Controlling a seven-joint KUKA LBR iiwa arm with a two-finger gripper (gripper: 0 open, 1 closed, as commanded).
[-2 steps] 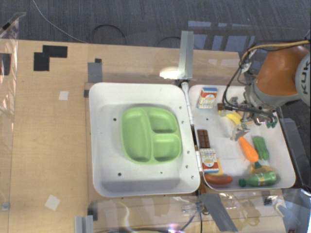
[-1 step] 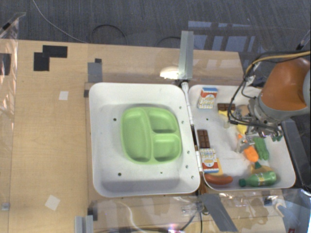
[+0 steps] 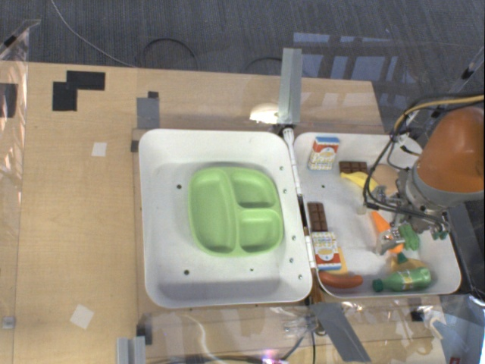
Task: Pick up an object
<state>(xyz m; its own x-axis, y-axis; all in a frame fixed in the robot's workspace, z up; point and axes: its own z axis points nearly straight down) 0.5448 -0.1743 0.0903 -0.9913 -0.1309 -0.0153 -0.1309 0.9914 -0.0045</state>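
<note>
Objects for the pick lie scattered in the right bin (image 3: 452,275). Nearest the camera, along its front edge, are a green bottle (image 3: 403,280) on its side and a red sausage (image 3: 342,280), well apart from each other. Just behind the bottle, the gripper (image 3: 394,243) hangs low over a tight cluster: an orange carrot (image 3: 380,222), a small green piece (image 3: 410,237) and something orange-brown below it. Whether it is wide, narrow or holding anything cannot be told from this angle. A good grasp here probably means centring on one item, likely the carrot, not straddling neighbours. Farther back lie a yellow banana (image 3: 355,179), a chocolate bar (image 3: 317,217) and a small carton (image 3: 323,152). The left bin (image 3: 151,203) holds a green divided plate (image 3: 235,209).
</note>
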